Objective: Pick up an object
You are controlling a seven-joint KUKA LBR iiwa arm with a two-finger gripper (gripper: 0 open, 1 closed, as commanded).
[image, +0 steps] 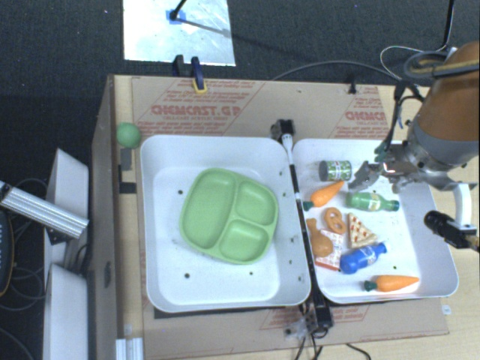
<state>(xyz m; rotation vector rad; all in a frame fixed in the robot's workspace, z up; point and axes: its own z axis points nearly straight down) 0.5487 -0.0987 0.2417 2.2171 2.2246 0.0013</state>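
Two white bins are shown side by side; the left bin [161,201] holds a green divided plate [229,214], and the right bin [439,265] holds the small items. The arm [450,107] is seen entering from the right, with its gripper [373,175] poised over the upper part of the right bin. Whether anything is gripped, or how wide the tool stands, cannot be told. Taken as the likeliest target, a green bottle [371,201] lies just below the gripper, its long axis running left to right. A can [334,170] lies just left of the gripper, and a carrot [328,193] left of the bottle.
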